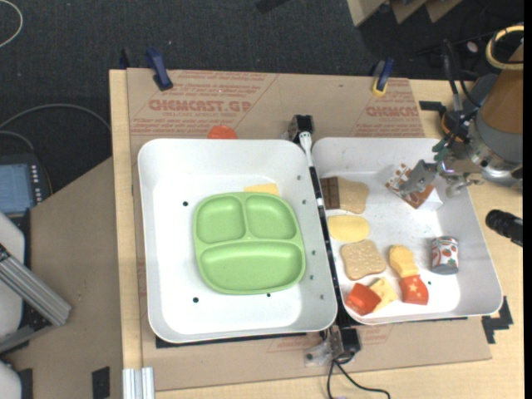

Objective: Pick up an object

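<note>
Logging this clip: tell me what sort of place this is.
Probably a robotics lab test bench: two white bins on a clamped board, toy food and a green divided plate, loose cables on dark carpet.

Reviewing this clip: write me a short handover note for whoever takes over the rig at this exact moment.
Gripper: low over the upper part of the right bin, with a small brown and white item at its fingertips; a firm hold cannot be confirmed from this view.
Right bin: toy foods lie loose, a round cracker, a yellow oval piece, a red piece, a small can and several others.
Left bin: a green divided plate, with a yellow piece at its far edge.
Done: the arm is down in the right bin.
Left: confirm a grasp and lift an object.
</note>
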Motion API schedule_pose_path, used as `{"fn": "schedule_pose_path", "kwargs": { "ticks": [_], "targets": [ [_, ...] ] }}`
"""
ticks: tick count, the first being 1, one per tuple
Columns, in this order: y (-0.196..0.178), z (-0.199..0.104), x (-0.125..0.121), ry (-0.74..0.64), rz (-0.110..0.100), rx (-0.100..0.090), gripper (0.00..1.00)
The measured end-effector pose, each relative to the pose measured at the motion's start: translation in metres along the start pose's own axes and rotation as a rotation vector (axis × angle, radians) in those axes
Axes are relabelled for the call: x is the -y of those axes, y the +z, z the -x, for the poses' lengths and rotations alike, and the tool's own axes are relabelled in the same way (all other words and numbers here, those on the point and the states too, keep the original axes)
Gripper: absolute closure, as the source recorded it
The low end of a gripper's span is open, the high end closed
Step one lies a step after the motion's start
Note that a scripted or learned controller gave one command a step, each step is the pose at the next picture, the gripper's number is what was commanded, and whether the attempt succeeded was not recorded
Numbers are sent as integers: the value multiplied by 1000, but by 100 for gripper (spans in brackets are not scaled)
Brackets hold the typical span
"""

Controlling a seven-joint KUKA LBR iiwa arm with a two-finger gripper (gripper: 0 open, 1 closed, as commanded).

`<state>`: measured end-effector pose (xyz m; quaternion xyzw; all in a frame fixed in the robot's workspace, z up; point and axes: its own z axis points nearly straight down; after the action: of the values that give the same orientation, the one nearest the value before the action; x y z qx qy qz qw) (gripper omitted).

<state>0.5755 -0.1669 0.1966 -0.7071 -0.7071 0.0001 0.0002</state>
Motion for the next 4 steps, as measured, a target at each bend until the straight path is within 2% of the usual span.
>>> {"fn": "schedule_pose_path", "kwargs": {
  "ticks": [1, 2, 3, 4],
  "targets": [
    [75, 32, 55, 3, 1, -1, 0],
    [111, -73, 97, -4, 1, -2, 0],
    [110, 14, 2, 0, 12, 7, 0],
    [111, 32, -86, -10, -49, -13, 0]
  ]
}}
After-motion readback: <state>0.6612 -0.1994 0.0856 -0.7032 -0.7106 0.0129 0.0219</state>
